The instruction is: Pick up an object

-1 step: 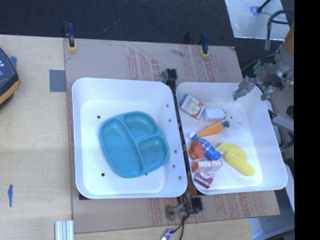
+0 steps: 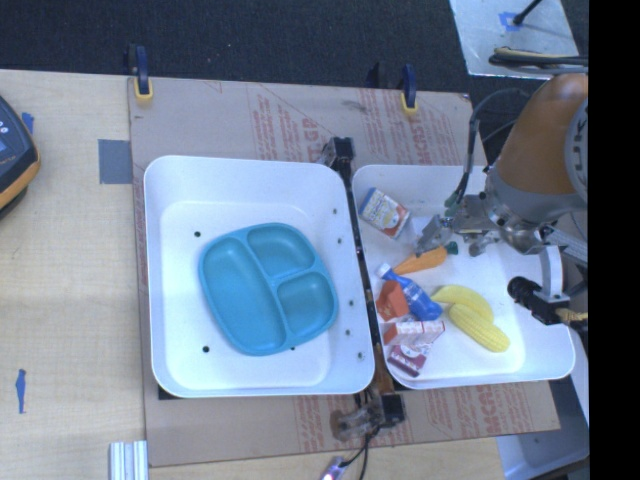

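My gripper hangs over the middle of the right bin, reaching in from the right. An orange carrot lies just below and left of its tip, very close to it. A small white and blue carton sits to the gripper's left, near the bin's back. Nearer the front lie a blue and red packet, a yellow banana, a yellow corn cob and a red and white packet. Nothing shows as lifted off the bin floor.
The left bin holds a blue divided plate. The wall between the two bins runs just left of the carton and packets. Clamps pin the cardboard at the back. A dark device lies at the far left.
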